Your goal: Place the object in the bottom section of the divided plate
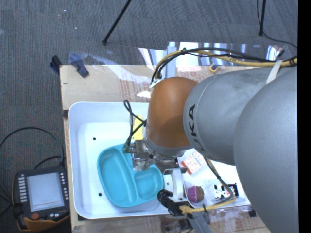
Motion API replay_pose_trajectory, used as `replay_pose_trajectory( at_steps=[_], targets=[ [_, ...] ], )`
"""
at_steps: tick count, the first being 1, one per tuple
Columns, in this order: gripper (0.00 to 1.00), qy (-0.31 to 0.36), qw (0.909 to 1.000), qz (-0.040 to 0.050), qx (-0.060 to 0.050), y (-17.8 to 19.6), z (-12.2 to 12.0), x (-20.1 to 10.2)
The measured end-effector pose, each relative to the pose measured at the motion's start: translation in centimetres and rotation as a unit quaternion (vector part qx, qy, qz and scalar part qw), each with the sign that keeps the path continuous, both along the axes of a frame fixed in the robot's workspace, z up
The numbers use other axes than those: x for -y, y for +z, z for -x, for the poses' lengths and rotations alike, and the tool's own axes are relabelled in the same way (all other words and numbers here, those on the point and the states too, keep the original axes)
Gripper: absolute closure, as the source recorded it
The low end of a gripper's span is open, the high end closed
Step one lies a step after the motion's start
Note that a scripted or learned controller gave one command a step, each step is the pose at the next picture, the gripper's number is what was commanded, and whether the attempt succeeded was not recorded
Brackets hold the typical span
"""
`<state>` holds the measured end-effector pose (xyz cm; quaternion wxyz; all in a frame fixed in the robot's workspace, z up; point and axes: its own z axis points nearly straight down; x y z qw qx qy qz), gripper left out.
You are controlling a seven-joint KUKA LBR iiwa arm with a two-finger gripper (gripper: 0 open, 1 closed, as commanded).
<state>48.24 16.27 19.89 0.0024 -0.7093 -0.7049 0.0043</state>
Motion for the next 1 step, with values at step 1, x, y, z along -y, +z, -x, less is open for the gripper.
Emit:
replay_pose_trajectory(
  at_steps=[1],
  targets=[
    [1.00,-0.002,1.0000,0.0001,0.002,1.86,-5.76,-4.92]
  ],
)
